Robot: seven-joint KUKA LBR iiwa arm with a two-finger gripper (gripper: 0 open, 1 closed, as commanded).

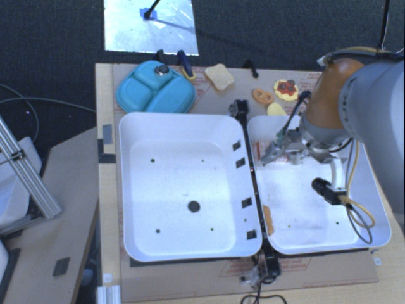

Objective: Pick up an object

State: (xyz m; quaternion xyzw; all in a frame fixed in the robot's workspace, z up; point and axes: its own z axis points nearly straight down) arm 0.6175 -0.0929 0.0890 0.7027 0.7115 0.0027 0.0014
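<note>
Orange stick (268,220) lies in the right bin (373,233), tight against its left wall, long axis running along that wall. The arm bends in from the right, gripper (276,152) low over the bin's far-left corner; its grip, can't tell.

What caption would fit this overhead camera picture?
Grey arm lowers its claw into the right bin; toy foods lie behind the two bins.
</note>
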